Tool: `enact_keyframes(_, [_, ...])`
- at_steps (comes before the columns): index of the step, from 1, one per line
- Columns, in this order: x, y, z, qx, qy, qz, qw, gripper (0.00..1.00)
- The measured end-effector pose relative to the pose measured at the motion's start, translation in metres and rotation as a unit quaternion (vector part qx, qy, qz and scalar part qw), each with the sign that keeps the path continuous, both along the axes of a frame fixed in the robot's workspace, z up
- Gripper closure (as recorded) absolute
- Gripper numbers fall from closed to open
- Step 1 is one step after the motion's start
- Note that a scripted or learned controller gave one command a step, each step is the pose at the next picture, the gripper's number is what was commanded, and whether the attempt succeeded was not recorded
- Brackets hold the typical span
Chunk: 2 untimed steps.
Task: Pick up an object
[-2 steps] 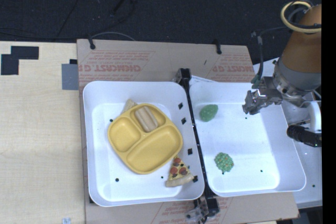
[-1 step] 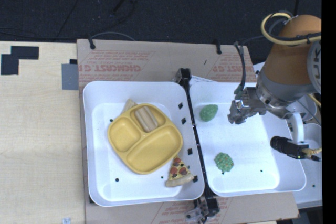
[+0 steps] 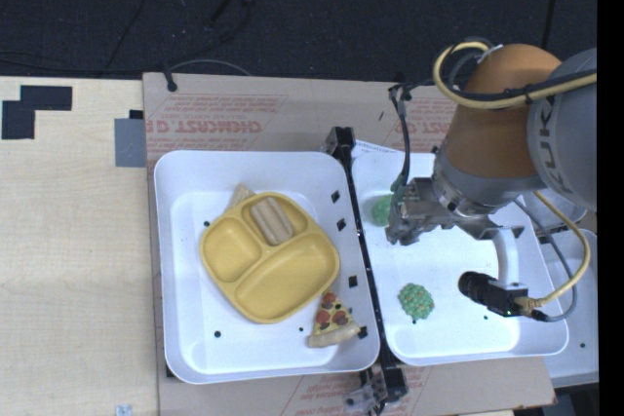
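Note:
In the right bin (image 3: 546,338) my gripper (image 3: 400,227) hangs low near the upper left corner, under the grey wrist and orange band. A small pale green object (image 3: 379,208) lies right beside it on its left, partly hidden by it; whether they touch I cannot tell. A bumpy green object (image 3: 416,301), like a bunch of grapes or broccoli, rests lower in the same bin, apart from the gripper. The left bin (image 3: 185,209) holds a yellow divided plate (image 3: 244,258) with a tan bread-like piece (image 3: 272,218) in its top compartment. A toy pizza slice (image 3: 333,321) lies by the plate's lower right.
The black divider (image 3: 353,239) between the two bins runs just left of the gripper. A black plug-like part (image 3: 490,293) on a yellow cable hangs over the right bin's lower right. Cardboard (image 3: 253,112) lies under both bins.

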State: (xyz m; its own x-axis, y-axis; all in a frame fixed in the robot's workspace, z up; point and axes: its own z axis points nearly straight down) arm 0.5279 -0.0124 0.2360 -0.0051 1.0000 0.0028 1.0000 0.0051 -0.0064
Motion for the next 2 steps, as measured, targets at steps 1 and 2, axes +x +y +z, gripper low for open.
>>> enact_keyframes(1, [-0.014, 0.049, 0.006, -0.0002, 0.000, 0.000, 1.0000, 1.00])
enact_keyframes(2, [-0.027, 0.096, 0.004, -0.0005, 0.000, 0.000, 1.0000, 1.00])
